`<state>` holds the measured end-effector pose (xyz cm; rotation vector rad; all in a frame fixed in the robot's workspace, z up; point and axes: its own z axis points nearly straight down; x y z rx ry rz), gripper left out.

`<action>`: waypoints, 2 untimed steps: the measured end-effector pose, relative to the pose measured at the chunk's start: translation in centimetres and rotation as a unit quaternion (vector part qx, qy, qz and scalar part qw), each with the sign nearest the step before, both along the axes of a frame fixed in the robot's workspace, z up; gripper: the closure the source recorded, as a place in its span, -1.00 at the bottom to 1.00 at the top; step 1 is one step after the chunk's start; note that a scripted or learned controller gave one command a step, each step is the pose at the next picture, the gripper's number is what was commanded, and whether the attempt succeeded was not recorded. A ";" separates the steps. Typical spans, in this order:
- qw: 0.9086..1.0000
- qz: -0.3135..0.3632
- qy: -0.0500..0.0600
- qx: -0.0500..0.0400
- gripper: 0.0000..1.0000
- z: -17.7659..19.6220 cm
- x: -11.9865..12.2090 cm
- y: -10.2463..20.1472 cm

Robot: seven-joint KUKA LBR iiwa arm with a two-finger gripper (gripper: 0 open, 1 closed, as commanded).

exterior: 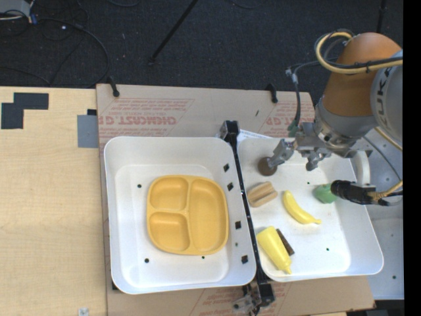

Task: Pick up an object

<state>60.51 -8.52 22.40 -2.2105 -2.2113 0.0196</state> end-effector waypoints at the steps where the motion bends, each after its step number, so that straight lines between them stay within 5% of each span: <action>1: 1.000 0.001 -0.006 0.000 -1.00 0.7 0.2 0.0; 2: 1.000 0.000 -0.004 0.000 -1.00 -4.0 -0.3 -0.3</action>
